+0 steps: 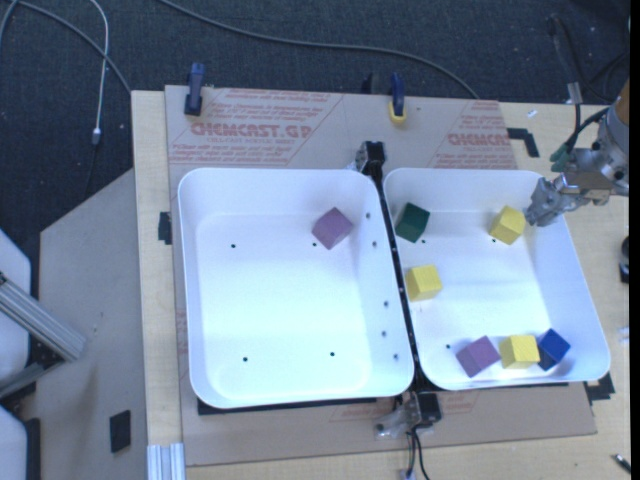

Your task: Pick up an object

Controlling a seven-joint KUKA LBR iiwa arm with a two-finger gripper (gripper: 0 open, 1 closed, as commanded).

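My gripper (546,206) hangs over the far right corner of the right bin (575,268), just right of a yellow cube (508,225). Nothing shows between its fingers. The right bin also holds a dark green cube (411,221) at its far left, a second yellow cube (423,282) by the left wall, and a near-edge row of a purple cube (477,355), a yellow cube (520,351) and a blue cube (553,348). One purple cube (332,227) lies in the left bin (200,298).
Both bins rest on a cardboard sheet (260,123) held by a blue clamp (195,86) and a yellow-tipped clamp (397,98) at the far edge. Cables (90,28) run over the dark floor behind the bench.
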